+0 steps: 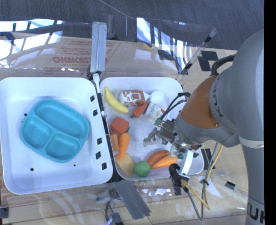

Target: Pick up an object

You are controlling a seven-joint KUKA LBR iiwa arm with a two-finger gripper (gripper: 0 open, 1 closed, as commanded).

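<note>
My gripper (153, 137) sat low inside the right bin (187, 89), toward its right wall and nearer the front edge than the back. Couldn't tell the jaw state: wrist hardware blocked the view, so no claim of spread or pinch. Nothing visible between the jaws, so I judged the pick not done yet; at best I was in the approach or descent step, with grasp and lift all left. Closest candidates were the two orange carrots (162, 159) lying just beside the jaws on the front side, against the bin's front edge, with the green lime (142, 168) next to them toward the front-left corner. A third carrot (123, 146) lay upright-ish along the left wall, the red block (119, 125) just behind it. Further off, along the back edge: banana (113, 101), small milk carton (132, 97), white bottle (154, 104). Whether I touched any of these, I couldn't say. Left bin (6, 139) carried the blue divided plate (55, 130), well apart from me.
</note>
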